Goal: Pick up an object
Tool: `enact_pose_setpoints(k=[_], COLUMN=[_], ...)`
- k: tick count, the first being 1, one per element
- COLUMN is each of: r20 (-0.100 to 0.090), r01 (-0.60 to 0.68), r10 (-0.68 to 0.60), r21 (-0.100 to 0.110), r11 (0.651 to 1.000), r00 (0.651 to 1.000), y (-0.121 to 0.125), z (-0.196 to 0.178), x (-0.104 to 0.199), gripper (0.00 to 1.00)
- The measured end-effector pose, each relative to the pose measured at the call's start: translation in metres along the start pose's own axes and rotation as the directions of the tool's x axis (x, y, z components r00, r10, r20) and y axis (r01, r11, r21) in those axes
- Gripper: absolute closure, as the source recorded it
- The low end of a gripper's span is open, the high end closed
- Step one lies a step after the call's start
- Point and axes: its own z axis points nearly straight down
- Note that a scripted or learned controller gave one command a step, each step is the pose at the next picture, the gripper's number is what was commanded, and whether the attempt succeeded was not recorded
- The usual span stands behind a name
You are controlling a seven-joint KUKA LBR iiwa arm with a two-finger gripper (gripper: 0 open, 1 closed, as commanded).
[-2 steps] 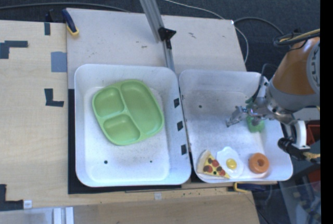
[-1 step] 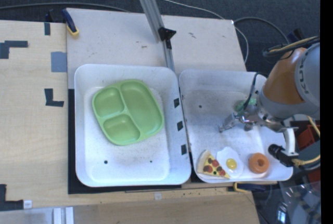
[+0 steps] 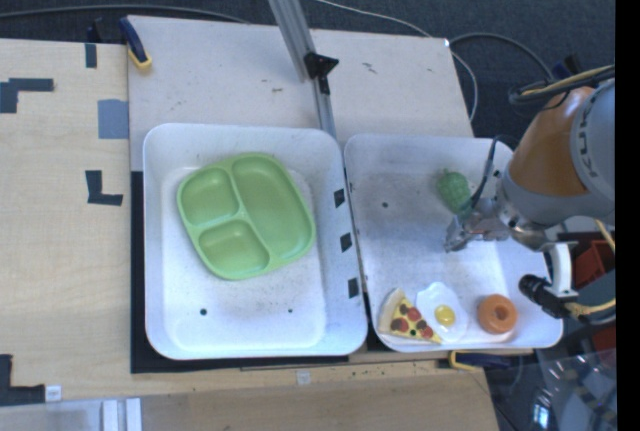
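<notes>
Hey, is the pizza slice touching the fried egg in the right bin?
Touching. The camera view shows the pizza slice lying against the fried egg, no white floor between them.

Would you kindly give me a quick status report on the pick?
Gripper low in right bin, nothing seen held. Green ball just beyond it. Pizza slice, egg, donut along near edge.

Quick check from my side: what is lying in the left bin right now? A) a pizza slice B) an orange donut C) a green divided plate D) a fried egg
C: the green divided plate lies in the left bin; the pizza slice, fried egg and orange donut all sit along the near edge of the right bin.
</notes>
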Motion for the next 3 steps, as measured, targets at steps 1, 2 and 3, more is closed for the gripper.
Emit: enact_pose_setpoints(k=[1,2,3], r20=[0.003,0.003,0.003], r01=[-0.003,-0.002,-0.002], r10=[0.003,0.002,0.002], r21=[-0.003,-0.003,-0.005], r11=[1.0,1.0,1.0], r00=[1.0,1.0,1.0], y=[0.003,0.003,0.005], z=[-0.044,-0.087,-0.138], x=[-0.005,-0.001,-0.001], gripper=[1.0,1.0,1.0])
